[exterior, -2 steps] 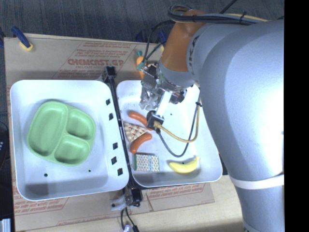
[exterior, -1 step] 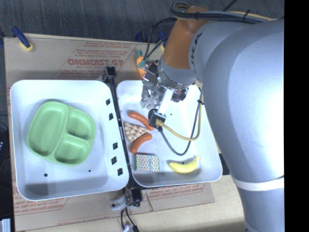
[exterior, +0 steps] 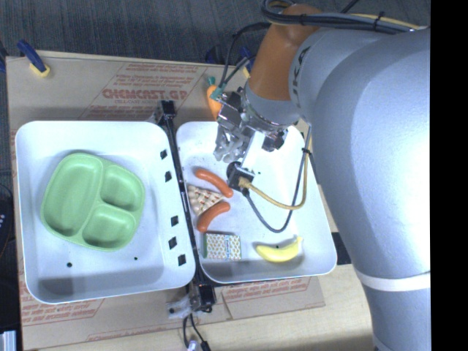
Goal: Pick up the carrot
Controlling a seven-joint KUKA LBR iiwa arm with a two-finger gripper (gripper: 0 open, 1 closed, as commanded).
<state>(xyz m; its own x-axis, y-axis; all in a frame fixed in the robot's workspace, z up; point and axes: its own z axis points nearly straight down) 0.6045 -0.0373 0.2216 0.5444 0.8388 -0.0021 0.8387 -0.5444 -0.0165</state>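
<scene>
The carrot [exterior: 213,101] is a small orange piece with a bit of green at its top. It lies at the far left corner of the right bin [exterior: 318,229], by the rim, and the arm's wrist partly hides it. My gripper [exterior: 227,152] hangs over the far left part of that bin. It points down, just in front of the carrot and above the bin floor. I see nothing held in it.
Two orange-red sausages [exterior: 212,181] [exterior: 213,213] lie either side of a waffle piece [exterior: 201,197] near the right bin's left wall. A patterned packet [exterior: 221,246] and a banana [exterior: 278,251] lie at its front. The left bin holds a green divided plate [exterior: 91,199].
</scene>
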